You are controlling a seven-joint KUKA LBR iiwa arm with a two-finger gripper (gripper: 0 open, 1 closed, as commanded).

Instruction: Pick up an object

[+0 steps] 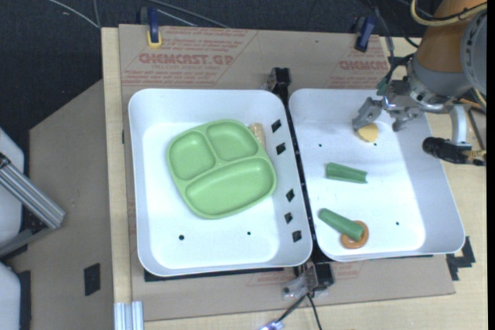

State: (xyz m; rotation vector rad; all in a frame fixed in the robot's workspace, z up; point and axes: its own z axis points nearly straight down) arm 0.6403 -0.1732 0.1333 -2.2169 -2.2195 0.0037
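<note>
Camera view shows the gripper open at the upper right of the frame, in the right bin, with the small yellow object just below its fingers.

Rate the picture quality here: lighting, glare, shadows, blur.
Camera view: even, soft light, with faint shadows beneath the green divided plate and the green pieces in the right bin; no strong glare on the white bins, though the left bin reads bright; overall slightly soft, the gripper near the small yellow object too indistinct for finger detail; the dark floor keeps little texture.
</note>
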